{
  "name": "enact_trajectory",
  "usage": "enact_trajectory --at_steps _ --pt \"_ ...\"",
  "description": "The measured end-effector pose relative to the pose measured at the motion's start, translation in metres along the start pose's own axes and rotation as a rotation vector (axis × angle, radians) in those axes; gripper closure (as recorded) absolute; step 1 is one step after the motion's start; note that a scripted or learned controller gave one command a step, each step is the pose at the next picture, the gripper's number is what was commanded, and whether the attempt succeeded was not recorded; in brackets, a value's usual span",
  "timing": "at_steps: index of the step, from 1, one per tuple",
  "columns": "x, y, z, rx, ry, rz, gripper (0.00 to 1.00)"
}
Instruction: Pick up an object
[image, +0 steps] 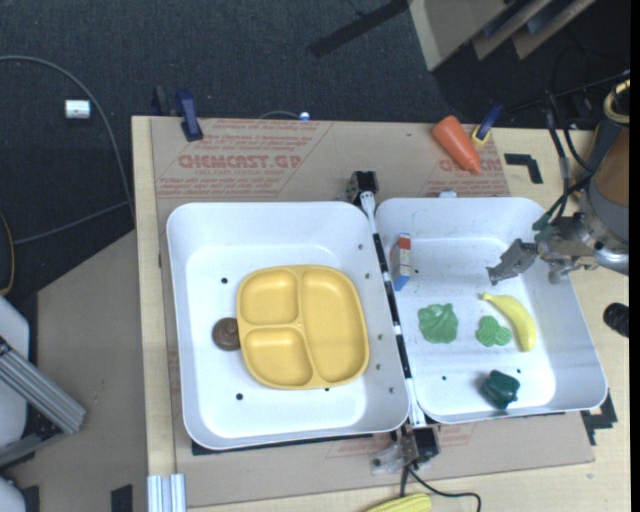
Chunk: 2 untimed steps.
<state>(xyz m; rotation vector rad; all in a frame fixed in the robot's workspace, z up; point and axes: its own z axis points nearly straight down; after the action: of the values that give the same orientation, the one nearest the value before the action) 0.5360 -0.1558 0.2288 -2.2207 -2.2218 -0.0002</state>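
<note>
— How's your light on this one?
— You've got bright, even light from overhead; the two white bins (200, 240) look nearly washed out, with soft, short shadows under the yellow plate (300, 325).
— And sharpness?
— Your picture is slightly soft and grainy throughout. The dark floor (70, 180) loses detail.

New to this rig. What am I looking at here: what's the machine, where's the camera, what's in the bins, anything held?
One fixed camera looks down at a slant on a bench with two shallow white bins. The robot arm reaches in from the right; its gripper hangs over the right bin, with nothing visible between its fingers. That bin holds a banana, two light green pieces, a dark green item and a small blue and red object. The left bin holds a yellow divided plate with a brown round object beside it.
</note>
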Motion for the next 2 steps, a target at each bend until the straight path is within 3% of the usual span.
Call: enact_trajectory --at_steps 1,2 --pt "-0.032 0.011 0.069 0.002 0.0 0.001 0.0" --pt "-0.036 0.001 0.145 0.002 0.001 0.001 0.0"
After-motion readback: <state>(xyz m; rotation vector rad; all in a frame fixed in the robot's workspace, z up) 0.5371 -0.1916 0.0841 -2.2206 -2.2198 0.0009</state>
